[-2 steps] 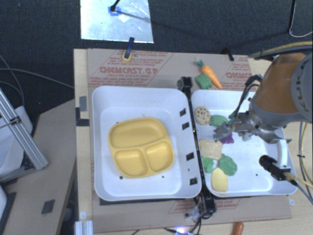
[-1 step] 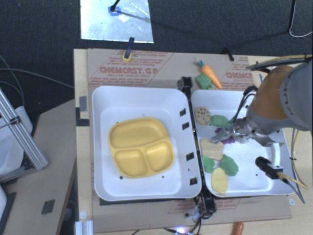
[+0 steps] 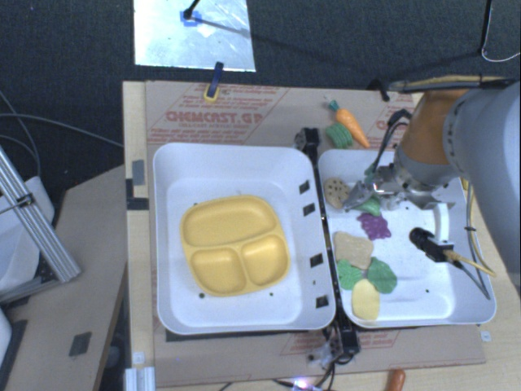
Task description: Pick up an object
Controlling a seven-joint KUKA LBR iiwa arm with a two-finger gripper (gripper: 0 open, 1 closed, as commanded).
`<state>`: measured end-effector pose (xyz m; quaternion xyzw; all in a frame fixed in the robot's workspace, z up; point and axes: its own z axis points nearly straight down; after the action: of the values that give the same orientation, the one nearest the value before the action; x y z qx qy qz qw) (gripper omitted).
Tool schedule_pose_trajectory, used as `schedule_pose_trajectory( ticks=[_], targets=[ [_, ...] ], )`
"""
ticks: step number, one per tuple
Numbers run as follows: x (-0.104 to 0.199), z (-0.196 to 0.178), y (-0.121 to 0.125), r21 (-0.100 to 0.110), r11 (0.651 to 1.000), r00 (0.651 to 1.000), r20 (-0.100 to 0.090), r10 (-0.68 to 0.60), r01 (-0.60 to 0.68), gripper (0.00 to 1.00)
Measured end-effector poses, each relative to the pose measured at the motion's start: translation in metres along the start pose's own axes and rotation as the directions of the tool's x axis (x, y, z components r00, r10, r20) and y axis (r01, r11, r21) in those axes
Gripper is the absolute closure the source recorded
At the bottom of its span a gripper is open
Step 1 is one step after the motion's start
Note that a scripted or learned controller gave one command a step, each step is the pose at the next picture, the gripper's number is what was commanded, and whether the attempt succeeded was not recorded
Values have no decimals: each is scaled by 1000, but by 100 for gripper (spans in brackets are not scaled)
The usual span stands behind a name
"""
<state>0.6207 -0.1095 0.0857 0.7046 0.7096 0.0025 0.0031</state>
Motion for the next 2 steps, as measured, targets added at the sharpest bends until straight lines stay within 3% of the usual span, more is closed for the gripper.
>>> schedule_pose_trajectory(
  ticks=[1,2],
  targets=[
    [-1,-11,-2,2,1000,1000,0,0,0,100],
    [21,-1,-137,7,1000,1000,1,11,-11,100]
  ],
)
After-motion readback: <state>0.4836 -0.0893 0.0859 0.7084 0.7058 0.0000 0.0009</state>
